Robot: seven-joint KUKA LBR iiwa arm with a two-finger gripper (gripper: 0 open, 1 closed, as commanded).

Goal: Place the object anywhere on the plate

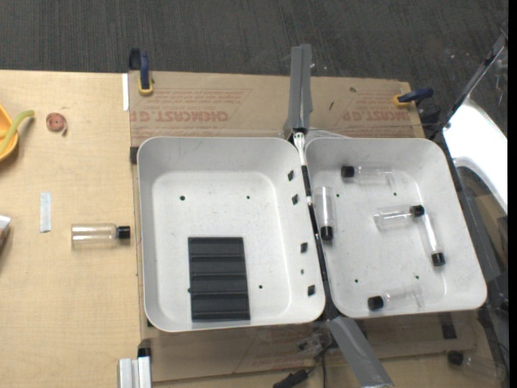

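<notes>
Camera view looking down, and the black ribbed plate (216,277) sits flat on the floor of the left bin (149,217), towards its near edge, with nothing on it yet, so the task is not begun. All my candidates are over in the right bin (452,217): five clear vials with black caps, every one lying on its side, which I'd say is how they settle when they roll loose. One vial (325,208) lies along the wall beside the divider, the closest to the plate. Another (370,173) rests near the far side, two (396,217) (429,237) meet at a corner in the middle, and the last (397,300) lies by the near rim. A spare vial (95,233) lies out on the worktop (65,314), well apart from both bins. As for my gripper, I cannot tell whether it is clenched or released. My arm comes in from the right, so I judge the right bin's vials nearest my reach, with the plate beyond them.
</notes>
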